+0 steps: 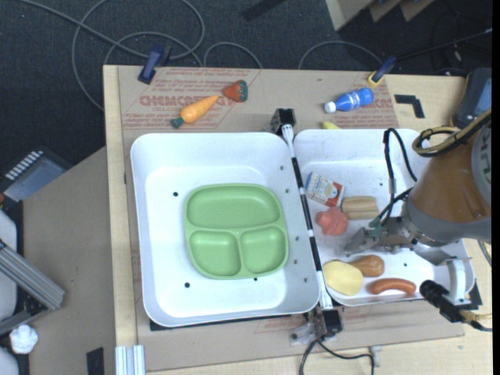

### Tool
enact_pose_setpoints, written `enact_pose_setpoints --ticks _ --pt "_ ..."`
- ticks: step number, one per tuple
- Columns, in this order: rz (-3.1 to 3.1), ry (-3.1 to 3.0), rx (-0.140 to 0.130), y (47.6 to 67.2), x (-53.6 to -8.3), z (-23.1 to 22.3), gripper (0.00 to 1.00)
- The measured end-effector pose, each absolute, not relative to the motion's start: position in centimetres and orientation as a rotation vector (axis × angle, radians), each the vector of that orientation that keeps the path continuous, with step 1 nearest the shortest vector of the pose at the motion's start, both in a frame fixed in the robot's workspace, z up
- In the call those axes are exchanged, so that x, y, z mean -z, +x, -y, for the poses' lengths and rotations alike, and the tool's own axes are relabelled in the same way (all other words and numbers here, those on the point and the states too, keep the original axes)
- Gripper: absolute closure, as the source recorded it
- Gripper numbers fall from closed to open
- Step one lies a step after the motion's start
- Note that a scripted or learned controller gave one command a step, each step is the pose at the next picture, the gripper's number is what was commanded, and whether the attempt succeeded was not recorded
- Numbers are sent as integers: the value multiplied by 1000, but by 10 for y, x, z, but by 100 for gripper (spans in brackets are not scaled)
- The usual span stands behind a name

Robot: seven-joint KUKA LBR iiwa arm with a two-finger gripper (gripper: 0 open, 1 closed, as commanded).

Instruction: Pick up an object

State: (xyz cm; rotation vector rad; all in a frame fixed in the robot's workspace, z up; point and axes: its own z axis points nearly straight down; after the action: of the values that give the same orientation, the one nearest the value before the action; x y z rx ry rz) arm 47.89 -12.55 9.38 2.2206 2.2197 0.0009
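Observation:
The right bin (pixel 351 143) holds several toy foods. A small white carton (pixel 322 188) lies near its left wall. Beside it are a tan bread-like roll (pixel 359 206) and a pink-red piece (pixel 333 222). Along the front lie a yellow potato-like piece (pixel 343 277), a brown piece (pixel 370 266) and a red sausage (pixel 392 287). My gripper (pixel 366 239) reaches in from the right. It hangs low in the bin, between the tan roll and the brown piece, just right of the pink-red piece. Nothing visible is held in it.
The left bin (pixel 156 209) holds a green divided plate (pixel 235 230). Behind the bins on the bench lie a toy carrot (pixel 197 108), a red-green piece (pixel 237 91) and a blue and white bottle (pixel 350 100). A black cable (pixel 388 158) loops over the right bin.

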Motion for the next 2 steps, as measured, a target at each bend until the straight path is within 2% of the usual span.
enact_pose_setpoints --ticks 2 --pt "-2222 2223 1 479 -84 122 0"
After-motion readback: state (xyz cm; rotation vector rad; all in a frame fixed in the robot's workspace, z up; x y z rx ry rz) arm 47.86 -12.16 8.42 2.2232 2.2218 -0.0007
